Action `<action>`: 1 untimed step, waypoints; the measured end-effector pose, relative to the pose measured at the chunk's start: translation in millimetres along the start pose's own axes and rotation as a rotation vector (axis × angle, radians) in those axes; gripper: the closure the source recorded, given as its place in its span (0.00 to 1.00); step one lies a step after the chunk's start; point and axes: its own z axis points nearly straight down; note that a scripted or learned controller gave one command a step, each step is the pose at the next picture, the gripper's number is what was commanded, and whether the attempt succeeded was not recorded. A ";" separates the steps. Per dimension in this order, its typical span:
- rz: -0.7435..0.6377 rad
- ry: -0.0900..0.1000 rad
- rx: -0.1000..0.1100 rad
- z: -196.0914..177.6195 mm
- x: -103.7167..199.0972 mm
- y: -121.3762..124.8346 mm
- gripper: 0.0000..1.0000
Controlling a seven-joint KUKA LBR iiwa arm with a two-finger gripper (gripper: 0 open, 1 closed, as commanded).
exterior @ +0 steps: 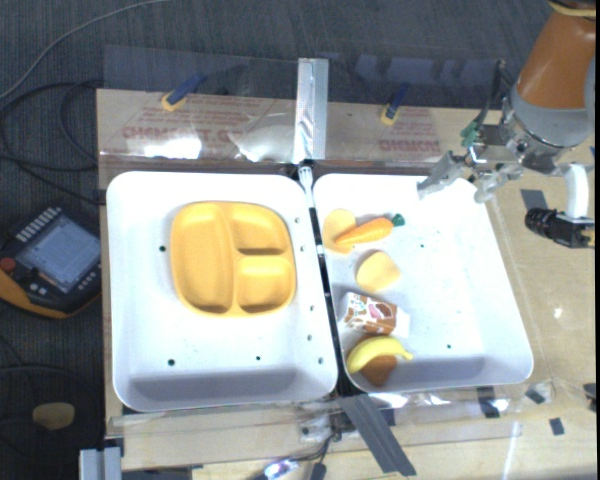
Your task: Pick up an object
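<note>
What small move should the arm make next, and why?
Probably move the gripper left and down toward the carrot. It hangs at the right bin's upper rim holding nothing, and the items lie along that bin's left side.

yellow tray (230,258), orange carrot (363,231), white bins (140,368)

This is a robotics lab, not anyone's home. A grey industrial arm with an orange band (563,63) reaches over a plywood tabletop (565,303) carrying two shallow white plastic bins (140,368) clamped side by side. On the dark grey carpeted floor (40,58) to the left lies an orange-edged handheld control pendant with a screen (42,258), with thin loose cables (90,23) trailing across the carpet. Blue and yellow spring clamps (182,90) pin a clear plastic sheet (210,133) along the tabletop's far edge.
</note>
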 end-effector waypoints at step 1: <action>-0.109 -0.003 0.000 12.7 29.4 27.0 0.00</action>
